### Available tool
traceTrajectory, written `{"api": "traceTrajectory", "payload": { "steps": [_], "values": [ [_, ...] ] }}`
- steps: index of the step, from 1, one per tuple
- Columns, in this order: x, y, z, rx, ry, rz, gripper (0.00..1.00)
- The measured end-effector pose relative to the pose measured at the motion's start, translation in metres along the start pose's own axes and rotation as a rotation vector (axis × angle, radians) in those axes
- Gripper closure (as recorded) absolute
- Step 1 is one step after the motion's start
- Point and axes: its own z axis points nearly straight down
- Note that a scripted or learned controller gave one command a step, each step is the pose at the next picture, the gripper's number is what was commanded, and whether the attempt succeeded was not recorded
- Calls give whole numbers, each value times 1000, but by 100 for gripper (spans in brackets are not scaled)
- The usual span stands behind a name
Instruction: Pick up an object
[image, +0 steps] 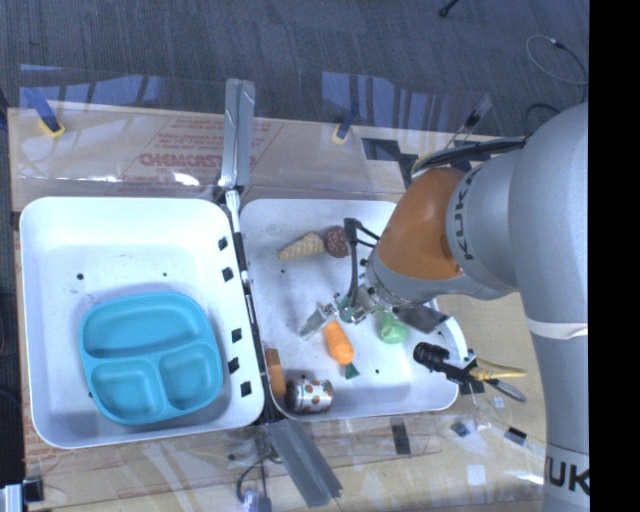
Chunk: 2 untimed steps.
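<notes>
Two white bins side by side; left bin (40, 300) has a blue divided tray (150, 355), right bin (300, 215) has the clutter. Arm reaches in from right, gripper (348, 308) low over right bin centre, just above/touching the carrot (340, 343) top end. Fingers look narrow, nothing visibly btwn them (arm body blocks much, so approx). Nearby: ice-cream cone toy (308, 244) toward back, green item (391, 327) beside wrist, spotted can (309, 394) at front edge. Step: approach/descent, grasp not yet made, imo. Next: centre over carrot, close, then lift straight up w/o nudging the green item.
</notes>
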Motion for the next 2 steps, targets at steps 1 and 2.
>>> {"api": "traceTrajectory", "payload": {
  "steps": [1, 2],
  "values": [
    [0, 0, -10, 1, 0, -3, 100],
    [12, 54, -122, -1, -2, -128, 100]
  ]
}}
